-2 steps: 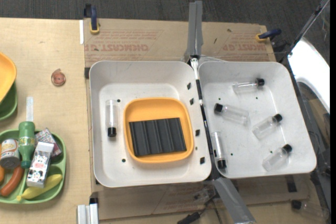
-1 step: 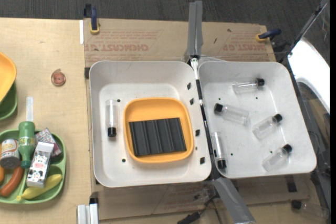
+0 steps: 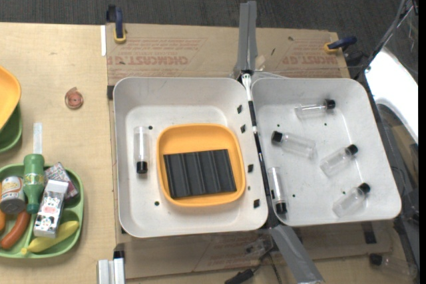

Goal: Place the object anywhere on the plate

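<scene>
An orange square plate (image 3: pixel 200 134) with a dark ribbed insert (image 3: pixel 201 173) sits in the middle of the left bin (image 3: pixel 126 209). A clear vial with a black cap (image 3: pixel 140 149) lies to the plate's left in the same bin. The right bin (image 3: pixel 379 209) holds several more clear black-capped vials: one at the back (image 3: pixel 314 108), one near the middle (image 3: pixel 291 143), one by the left wall (image 3: pixel 276 189), and two on the right (image 3: pixel 338 158) (image 3: pixel 350 199).
The bins rest on cardboard (image 3: pixel 173 53) held by clamps (image 3: pixel 118 24). On the wooden table to the left stand a green tray of toy food (image 3: pixel 40 213), an orange bowl (image 3: pixel 6 103) and a small pink item (image 3: pixel 74 98). A grey divider post (image 3: pixel 247 36) rises between the bins.
</scene>
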`<state>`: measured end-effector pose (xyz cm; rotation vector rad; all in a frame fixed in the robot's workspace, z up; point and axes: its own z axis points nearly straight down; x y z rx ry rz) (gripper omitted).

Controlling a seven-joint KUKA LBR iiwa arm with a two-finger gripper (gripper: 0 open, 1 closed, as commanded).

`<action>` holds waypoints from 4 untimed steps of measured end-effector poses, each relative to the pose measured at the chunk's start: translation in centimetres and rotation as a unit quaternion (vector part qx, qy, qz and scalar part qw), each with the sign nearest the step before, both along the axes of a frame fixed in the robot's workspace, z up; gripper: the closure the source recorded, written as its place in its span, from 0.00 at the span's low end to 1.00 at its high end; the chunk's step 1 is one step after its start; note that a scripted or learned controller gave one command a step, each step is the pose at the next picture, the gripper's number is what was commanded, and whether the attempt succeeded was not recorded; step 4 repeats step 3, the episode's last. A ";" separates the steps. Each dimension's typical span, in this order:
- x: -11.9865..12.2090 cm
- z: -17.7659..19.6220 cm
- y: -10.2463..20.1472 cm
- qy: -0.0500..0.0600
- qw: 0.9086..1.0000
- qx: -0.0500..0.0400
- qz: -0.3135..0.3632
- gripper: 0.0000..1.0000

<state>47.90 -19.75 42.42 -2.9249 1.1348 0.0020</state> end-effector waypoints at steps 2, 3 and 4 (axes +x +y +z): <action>0.7 1.7 -2.4 -0.003 0.964 0.002 0.267 0.00; 0.8 1.7 -2.4 -0.004 0.963 0.002 0.268 0.00; 0.8 1.7 -2.4 -0.004 0.963 0.002 0.268 0.00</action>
